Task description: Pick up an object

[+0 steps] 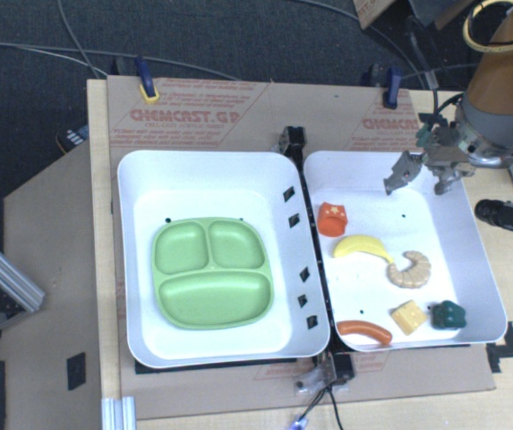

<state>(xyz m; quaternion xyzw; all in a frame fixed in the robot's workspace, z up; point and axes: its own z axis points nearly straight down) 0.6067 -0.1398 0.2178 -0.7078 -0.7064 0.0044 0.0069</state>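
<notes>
The right bin [354, 173] holds several toy foods: an orange-red piece [331, 219], a yellow banana [362, 247], a tan shrimp-like piece [411, 270], a yellow cheese wedge [407, 316], a green broccoli [448, 314] and a red sausage [364, 331]. My gripper [422, 177] hangs over the far right part of this bin, above and apart from the foods. Its two fingers are spread wide, with nothing between them.
The left bin [140, 186] carries a green three-compartment plate [211, 271]. Black clips line the divider between the bins [305, 240]. Blue clamps [147, 86] hold the cardboard at the back. Cables run across the dark floor behind.
</notes>
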